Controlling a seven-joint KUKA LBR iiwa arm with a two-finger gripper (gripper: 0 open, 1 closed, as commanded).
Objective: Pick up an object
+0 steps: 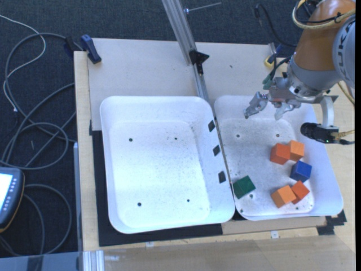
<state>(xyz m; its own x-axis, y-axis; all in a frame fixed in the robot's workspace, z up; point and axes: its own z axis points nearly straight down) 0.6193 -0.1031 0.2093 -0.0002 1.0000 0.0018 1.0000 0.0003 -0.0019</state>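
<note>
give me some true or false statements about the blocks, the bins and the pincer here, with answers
1. The green block lies in the right bin. True.
2. The pincer is gripping an orange block. False: it hangs over the far part of the right bin with nothing between its fingers, which stand apart.
3. There is one blue block, among the orange blocks. True.
4. The green block sits in the middle of the left bin. False: it is at the right bin's near left corner.
5. All the blocks are in one bin. True: the right one.
</note>
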